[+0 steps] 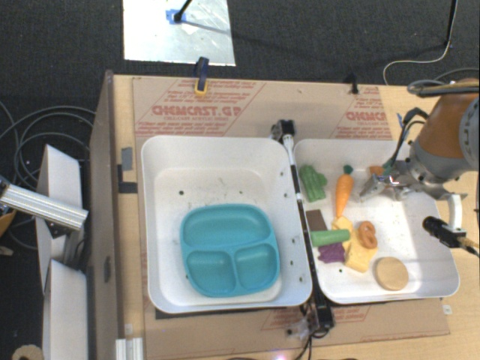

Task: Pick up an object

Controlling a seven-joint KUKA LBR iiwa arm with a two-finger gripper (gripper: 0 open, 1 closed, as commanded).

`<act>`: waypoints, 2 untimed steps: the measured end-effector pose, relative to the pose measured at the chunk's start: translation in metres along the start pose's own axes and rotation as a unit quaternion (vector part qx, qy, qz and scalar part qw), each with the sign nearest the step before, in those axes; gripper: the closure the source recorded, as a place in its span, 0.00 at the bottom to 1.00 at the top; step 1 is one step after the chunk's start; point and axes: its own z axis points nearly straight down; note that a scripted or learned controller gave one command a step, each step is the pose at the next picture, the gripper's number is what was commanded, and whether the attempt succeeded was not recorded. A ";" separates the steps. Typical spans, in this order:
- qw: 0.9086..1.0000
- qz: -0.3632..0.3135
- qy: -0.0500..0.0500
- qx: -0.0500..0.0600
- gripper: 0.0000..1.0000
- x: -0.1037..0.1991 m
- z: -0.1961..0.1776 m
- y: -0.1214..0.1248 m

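Approach step: end effector hovered right of the carrot, nothing gripped.
Couldn't tell its open/closed state; next it needed to align over the carrot and descend.

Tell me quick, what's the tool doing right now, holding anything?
Tool: over the right bin, open or closed cannot be told; nothing visible in it.
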 end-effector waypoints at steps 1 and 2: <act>1.000 -0.004 0.000 -0.004 0.00 0.016 -0.002 0.060; 1.000 -0.004 -0.001 -0.004 1.00 0.015 -0.013 0.059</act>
